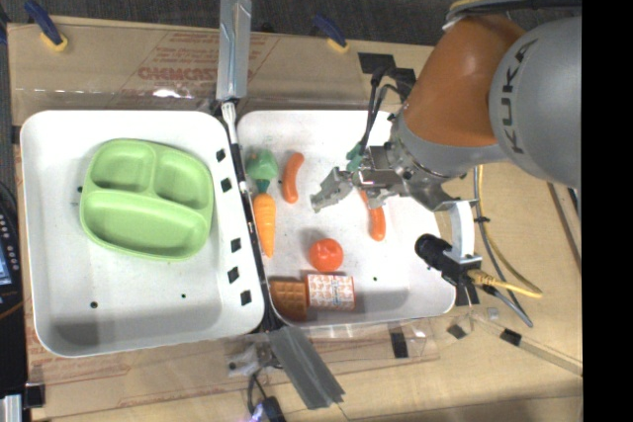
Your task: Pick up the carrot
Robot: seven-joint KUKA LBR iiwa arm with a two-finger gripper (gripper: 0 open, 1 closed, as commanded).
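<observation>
Carrot at the divider, gripper off to its right

While the gripper [334, 189] hangs over the middle of the right bin [401, 284], the carrot [265, 223] lies on that bin's floor, hard against its left wall, beside the ridge where the two bins meet. It lies lengthwise along the wall, with its thick end toward the far side and its narrow end toward the near side. A green leafy tuft [262, 167] sits at its thick end. Nothing rests on the carrot and the gripper is apart from it, up and to the right

An orange sausage-shaped piece [292, 177] lies just right of the tuft, tilted a little. A round red-orange tomato [326, 254] sits near the carrot's narrow end, to the right. Toward the near wall there is a brown ridged item [288, 296] touching a small printed can [330, 291] lying on its side. A second small orange piece [377, 223] lies below the wrist, close to the gripper's body

From this angle it is not clear whether the gripper is spread or closed, and nothing can be seen held in it. The arm [514, 104] comes in from the right, its orange band above the grey wrist, with cables trailing past the bin's right rim

A pale green divided plate [148, 198] sits in the left bin [59, 296], toward its far side. Both bins stand on a sheet of brown cardboard [148, 54], held at the far edge by two blue clamps [47, 25]
</observation>
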